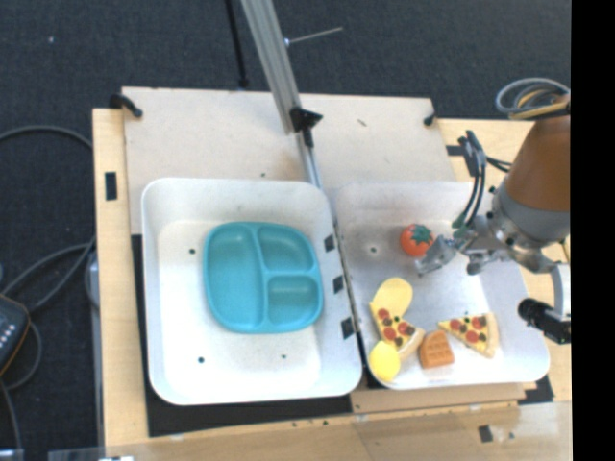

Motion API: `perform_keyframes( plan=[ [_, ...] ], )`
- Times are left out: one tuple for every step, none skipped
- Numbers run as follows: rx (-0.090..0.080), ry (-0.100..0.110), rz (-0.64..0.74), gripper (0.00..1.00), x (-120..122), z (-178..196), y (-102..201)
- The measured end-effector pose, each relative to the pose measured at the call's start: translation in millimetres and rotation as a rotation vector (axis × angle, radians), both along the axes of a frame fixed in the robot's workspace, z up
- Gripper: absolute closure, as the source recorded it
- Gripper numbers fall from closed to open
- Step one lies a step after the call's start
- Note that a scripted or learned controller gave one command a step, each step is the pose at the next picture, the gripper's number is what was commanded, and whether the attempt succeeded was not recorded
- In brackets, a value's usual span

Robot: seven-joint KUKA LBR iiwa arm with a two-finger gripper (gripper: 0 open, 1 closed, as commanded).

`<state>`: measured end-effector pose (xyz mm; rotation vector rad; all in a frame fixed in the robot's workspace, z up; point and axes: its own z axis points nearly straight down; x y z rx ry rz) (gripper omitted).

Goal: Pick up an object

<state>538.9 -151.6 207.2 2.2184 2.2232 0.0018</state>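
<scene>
The right bin (370, 219) holds several toy foods. A red tomato (416, 239) lies near its middle. Along the front lie a yellow oval piece (393, 296), a pizza slice (394, 330), a yellow round piece (384, 360), an orange cracker (436, 351) and a second pizza slice (473, 331). My gripper (437, 255) hangs low over the right bin, just right of and slightly in front of the tomato. Nothing shows in its grasp. The arm with its orange band (543, 171) reaches in from the right.
The left bin (173, 353) bears a light blue divided plate (262, 277) at its middle. A slanted metal post (274, 51) rises behind the bins, its foot near the gap between them. A cable loops off the arm at the upper right.
</scene>
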Motion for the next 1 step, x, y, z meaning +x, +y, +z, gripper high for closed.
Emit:
perform_keyframes(
  plan=[
    [0.000,-0.001,-0.001,0.00,0.1,0.1,-0.2]
  ],
)
